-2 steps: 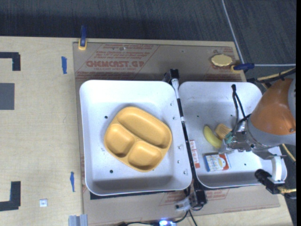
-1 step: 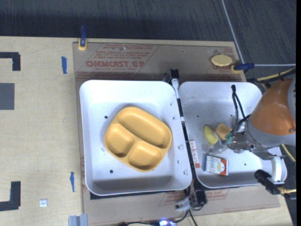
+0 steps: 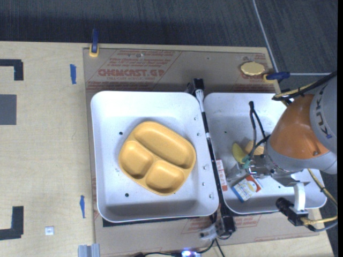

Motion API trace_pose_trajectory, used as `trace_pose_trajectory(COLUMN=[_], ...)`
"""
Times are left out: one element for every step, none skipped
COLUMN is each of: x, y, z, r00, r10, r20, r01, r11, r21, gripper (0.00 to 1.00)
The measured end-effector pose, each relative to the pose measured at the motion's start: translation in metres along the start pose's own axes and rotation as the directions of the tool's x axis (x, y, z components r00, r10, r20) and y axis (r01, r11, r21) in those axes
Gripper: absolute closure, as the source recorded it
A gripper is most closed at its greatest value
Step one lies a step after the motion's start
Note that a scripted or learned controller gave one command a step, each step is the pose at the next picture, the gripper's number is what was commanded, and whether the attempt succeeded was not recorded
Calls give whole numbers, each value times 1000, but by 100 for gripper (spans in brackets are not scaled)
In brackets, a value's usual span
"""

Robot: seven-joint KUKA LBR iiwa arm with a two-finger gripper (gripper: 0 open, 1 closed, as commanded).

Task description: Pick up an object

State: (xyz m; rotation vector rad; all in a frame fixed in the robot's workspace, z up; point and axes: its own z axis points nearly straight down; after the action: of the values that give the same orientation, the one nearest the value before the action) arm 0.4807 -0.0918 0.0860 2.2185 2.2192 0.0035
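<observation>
- I'm reaching in from the right with my arm (image 3: pixel 300 135) bent down over the right bin (image 3: pixel 225 108); the orange band and grey wrist sit over its right half.
- My claw (image 3: pixel 251 167) is low in that bin, somewhere around the small clutter in its middle, but my own wrist covers it, so honestly can't tell if it's released, clenched or grasping anything.
- Stuff right by the claw: a yellow banana-looking piece (image 3: pixel 239 152) just to its left, and a small red, white and blue card or packet (image 3: pixel 245 188) lying flat just below it, toward the bin's front wall.
- Whether either one is touching the claw, I can't make out.
- Left bin (image 3: pixel 107 116) has a big yellow three-compartment tray (image 3: pixel 156 157) upside down, sitting tilted in the middle, well apart from me.
- Both bins sit side by side on a cardboard sheet (image 3: pixel 134 68) on the wooden bench (image 3: pixel 37 159).
- There's a yellow disc (image 3: pixel 252 68) on the cardboard behind the right bin, and black cables (image 3: pixel 256 125) looping over the bin next to my wrist.
</observation>
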Motion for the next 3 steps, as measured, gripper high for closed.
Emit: trace_pose_trajectory(x=[-1,-1,-1], y=[2,2,3], z=[-11,-11,-21], r00=[1000,1000,1000], r10=[2,2,2], r20=[2,2,3], r01=[-2,-2,-2], r11=[1000,1000,1000], r21=[-7,-6,-11], gripper=[100,0,100])
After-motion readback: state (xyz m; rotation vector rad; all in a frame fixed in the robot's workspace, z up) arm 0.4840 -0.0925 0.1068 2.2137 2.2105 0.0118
